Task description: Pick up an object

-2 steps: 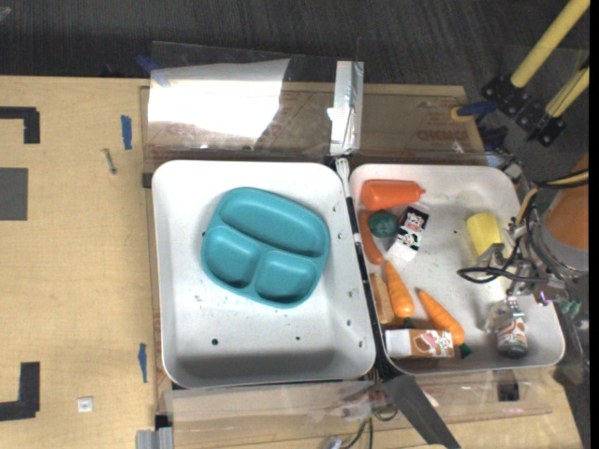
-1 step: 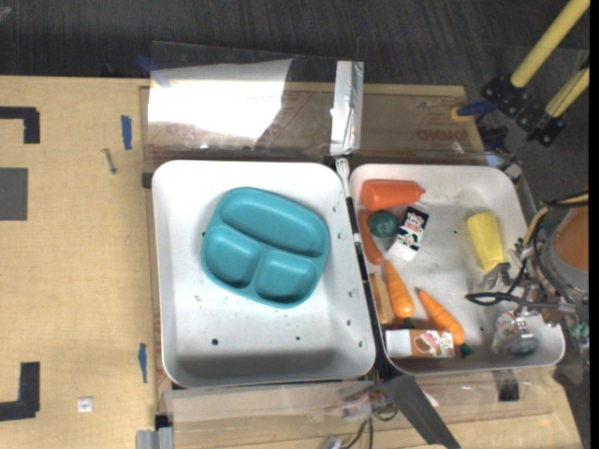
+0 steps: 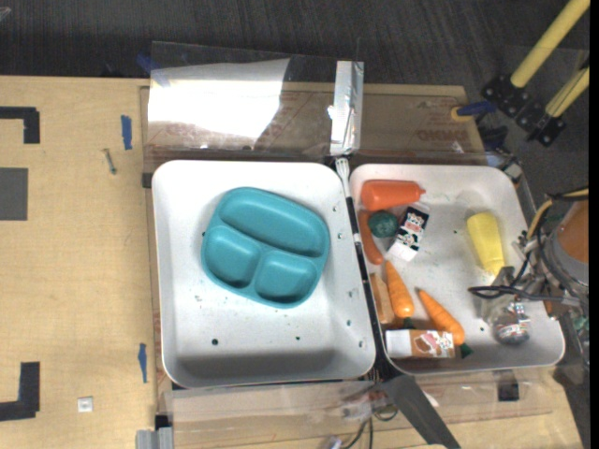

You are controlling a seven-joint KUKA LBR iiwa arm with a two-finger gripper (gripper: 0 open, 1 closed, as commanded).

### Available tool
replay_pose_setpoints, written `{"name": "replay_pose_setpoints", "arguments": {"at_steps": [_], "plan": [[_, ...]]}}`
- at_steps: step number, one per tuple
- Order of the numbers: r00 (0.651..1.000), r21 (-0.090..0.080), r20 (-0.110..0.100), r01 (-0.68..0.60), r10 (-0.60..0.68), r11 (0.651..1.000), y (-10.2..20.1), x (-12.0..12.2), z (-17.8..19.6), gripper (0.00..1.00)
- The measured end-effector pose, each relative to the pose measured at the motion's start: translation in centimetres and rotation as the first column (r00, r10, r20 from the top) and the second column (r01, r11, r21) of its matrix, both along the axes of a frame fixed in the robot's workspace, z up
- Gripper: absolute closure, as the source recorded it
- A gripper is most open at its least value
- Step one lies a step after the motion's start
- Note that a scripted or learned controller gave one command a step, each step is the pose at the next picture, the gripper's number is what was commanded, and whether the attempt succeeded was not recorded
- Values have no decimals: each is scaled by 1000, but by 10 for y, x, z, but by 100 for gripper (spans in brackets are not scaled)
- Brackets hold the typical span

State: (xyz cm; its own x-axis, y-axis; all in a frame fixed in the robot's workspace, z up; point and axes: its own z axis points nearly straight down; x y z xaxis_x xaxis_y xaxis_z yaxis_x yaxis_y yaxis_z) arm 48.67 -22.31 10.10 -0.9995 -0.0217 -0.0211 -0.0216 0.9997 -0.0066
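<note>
The right bin (image 3: 449, 279) holds several small items. An orange pepper-like piece (image 3: 389, 193) lies at its back left, with a teal ball (image 3: 382, 224) and a black-and-white carton (image 3: 411, 230) just in front of it. A yellow piece (image 3: 485, 241) rests toward the right. Two carrots (image 3: 400, 291) (image 3: 440, 314) and a white-and-brown carton (image 3: 421, 343) lie near the front left. My gripper (image 3: 511, 322) hangs low over the bin's front right corner, below the arm's orange band (image 3: 573, 241) and a tangle of cables. It sits right of the carrots and in front of the yellow piece.
The left bin (image 3: 187, 335) carries a teal divided plate (image 3: 265, 244). A clear plastic sheet (image 3: 220, 110) and a taped strip (image 3: 346, 110) lie behind the bins. Yellow poles (image 3: 557, 31) stand at the back right. Wooden bench top extends to the left.
</note>
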Motion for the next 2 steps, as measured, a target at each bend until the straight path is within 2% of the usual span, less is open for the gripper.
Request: {"name": "replay_pose_setpoints", "arguments": {"at_steps": [1,2], "plan": [[962,1,-7,-274,274,962,52,75,-12,100],[962,2,-9,-273,273,962,52,74,-12,0]]}}
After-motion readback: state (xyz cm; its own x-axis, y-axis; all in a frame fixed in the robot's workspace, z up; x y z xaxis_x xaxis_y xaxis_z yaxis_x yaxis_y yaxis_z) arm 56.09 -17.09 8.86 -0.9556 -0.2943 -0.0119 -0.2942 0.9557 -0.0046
